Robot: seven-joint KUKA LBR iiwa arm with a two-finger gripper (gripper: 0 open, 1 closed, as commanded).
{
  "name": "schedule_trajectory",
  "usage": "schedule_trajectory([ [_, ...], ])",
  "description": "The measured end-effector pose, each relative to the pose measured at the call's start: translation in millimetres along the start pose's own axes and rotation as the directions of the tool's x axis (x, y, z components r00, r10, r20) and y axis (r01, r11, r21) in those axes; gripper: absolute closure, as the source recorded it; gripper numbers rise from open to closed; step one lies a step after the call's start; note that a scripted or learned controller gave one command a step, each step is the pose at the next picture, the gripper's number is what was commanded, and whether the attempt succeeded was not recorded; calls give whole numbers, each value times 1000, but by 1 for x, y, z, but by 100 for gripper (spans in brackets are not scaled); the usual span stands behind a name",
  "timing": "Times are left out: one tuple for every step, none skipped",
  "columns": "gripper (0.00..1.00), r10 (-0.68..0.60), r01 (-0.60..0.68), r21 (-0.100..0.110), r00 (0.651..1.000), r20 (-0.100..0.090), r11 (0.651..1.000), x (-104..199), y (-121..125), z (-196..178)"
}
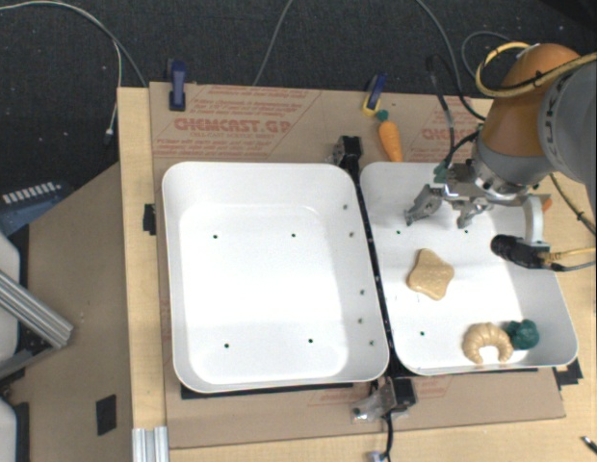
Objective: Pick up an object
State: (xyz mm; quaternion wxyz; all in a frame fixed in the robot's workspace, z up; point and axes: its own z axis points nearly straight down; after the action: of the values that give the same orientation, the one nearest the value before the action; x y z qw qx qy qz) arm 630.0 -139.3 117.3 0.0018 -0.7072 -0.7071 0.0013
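Camera view: I see two white bins side by side on the table [231, 128]. The left bin [178, 277] offers a wide open floor for motion. The right bin [395, 186] carries all the loose items, so I have less free room there. Its far half is open floor under the arm; its near half is occupied.

The arm [530, 104] reaches in from the right and hangs over the far part of the right bin. The gripper [441, 210] sits near that bin's far right area. The fingers are spread apart, one toward the bin's middle and one toward its right edge, and I see nothing between them.

A tan, flat biscuit-shaped object [430, 274] lies on the right bin's floor, nearer the camera than the fingers and apart from them, with bare floor between. A croissant-shaped object [488, 343] lies in the near right corner, touching a dark green object [522, 333] just beside it against the bin's rim. Both lie well apart from the fingers.

An orange carrot-shaped item [389, 139] lies on the table beyond the right bin's far edge, outside both bins.
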Motion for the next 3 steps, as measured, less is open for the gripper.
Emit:
schedule_trajectory([
  [100, -1, 1, -7, 1000, 1, 1000, 0, 2, -14],
  [100, 0, 0, -9, 1000, 1, 1000, 3, -1, -58],
  [100, -1, 1, -11, 1000, 2, 1000, 5, 7, -118],
])
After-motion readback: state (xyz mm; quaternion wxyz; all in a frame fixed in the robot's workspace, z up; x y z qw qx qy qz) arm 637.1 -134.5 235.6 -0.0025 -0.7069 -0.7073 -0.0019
